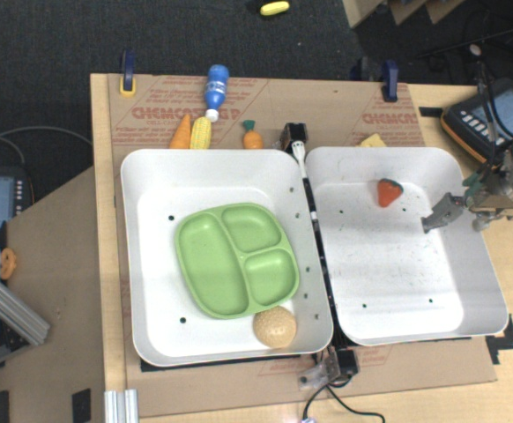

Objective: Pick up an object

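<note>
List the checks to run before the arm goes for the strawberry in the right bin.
1. Target visible: strawberry lies alone on the right bin floor: ok.
2. Path from end effector to strawberry unobstructed: ok.
3. End effector centred over strawberry: not ok, it sits off to the right.
4. Finger opening: cannot tell.
5. Green tray and round tan ball stay in the left bin, away from the reach: ok.

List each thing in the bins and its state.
Green divided plate: flat in the left bin, compartments bare.
Tan ball: resting against the plate's near edge.
Strawberry: lying loose in the right bin, ungrasped.
End effector: over the right bin's right side, apart from the strawberry.
</note>
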{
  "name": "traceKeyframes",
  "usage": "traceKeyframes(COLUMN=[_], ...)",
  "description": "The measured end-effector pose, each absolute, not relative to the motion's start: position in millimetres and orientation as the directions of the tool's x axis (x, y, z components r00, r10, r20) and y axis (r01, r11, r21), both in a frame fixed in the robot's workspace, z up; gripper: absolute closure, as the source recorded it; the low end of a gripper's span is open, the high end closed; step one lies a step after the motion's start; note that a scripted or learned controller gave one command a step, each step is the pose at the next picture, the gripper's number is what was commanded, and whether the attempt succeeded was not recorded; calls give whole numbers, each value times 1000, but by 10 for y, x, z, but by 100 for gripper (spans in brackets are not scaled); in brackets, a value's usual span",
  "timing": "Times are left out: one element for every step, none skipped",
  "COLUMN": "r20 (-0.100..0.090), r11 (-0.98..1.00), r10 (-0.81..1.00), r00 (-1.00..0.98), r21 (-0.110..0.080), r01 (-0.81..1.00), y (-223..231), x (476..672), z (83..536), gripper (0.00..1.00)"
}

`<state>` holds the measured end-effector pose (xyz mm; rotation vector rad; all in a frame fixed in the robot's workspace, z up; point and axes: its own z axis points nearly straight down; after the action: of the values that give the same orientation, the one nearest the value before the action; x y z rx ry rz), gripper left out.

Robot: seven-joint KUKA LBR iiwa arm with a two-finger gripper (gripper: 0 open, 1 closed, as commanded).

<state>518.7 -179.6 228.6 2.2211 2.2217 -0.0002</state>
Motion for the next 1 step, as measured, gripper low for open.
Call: traceKeyframes(r20=[1], r11=[3], r10=[1000], r00=[-3], r21=[-4], r01=[1000], y=[-1908], x=[5891], z=[893], gripper=[0])
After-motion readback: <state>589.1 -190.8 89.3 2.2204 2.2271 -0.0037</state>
